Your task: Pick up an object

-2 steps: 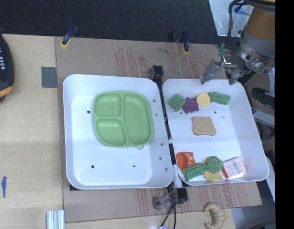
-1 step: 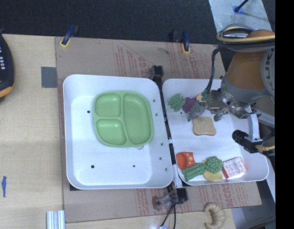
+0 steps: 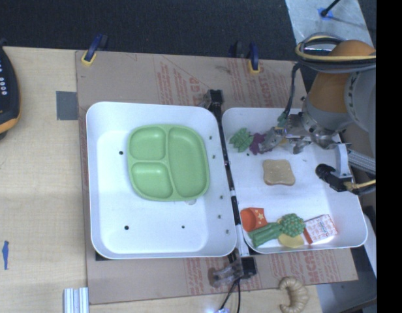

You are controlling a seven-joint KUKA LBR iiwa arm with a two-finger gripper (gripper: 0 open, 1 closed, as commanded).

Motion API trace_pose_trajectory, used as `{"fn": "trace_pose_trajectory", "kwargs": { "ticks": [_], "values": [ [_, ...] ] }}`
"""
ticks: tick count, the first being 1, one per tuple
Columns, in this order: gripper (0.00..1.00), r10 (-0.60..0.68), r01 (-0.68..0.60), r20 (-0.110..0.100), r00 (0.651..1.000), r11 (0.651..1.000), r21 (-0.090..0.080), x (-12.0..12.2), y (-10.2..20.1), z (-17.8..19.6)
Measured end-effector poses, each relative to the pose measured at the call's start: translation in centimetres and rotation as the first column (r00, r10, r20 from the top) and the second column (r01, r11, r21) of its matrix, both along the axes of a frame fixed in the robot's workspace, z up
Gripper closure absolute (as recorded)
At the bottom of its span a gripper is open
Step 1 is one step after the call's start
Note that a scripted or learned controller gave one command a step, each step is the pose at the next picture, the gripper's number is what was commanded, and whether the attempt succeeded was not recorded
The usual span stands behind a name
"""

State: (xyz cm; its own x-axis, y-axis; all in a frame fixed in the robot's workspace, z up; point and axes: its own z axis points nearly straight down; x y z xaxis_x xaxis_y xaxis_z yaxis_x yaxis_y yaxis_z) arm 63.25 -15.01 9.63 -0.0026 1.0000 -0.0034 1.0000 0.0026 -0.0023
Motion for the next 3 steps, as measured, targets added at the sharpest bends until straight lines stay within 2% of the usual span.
{"fn": "trace_pose_trajectory", "kwargs": {
  "ticks": [1, 2, 3],
  "values": [
    [0.0, 0.001, -0.001, 0.003, 1.0, 1.0, 0.0, -5.6, 4.0, -0.3],
    [1.0, -0.001, 0.001, 0.004, 1.0, 1.0, -0.001, -5.4, 3.7, 0.9],
    [0.0, 0.0, 0.0, 0.003, 1.0, 1.0, -0.001, -5.4, 3.7, 0.9]
  ]
}}
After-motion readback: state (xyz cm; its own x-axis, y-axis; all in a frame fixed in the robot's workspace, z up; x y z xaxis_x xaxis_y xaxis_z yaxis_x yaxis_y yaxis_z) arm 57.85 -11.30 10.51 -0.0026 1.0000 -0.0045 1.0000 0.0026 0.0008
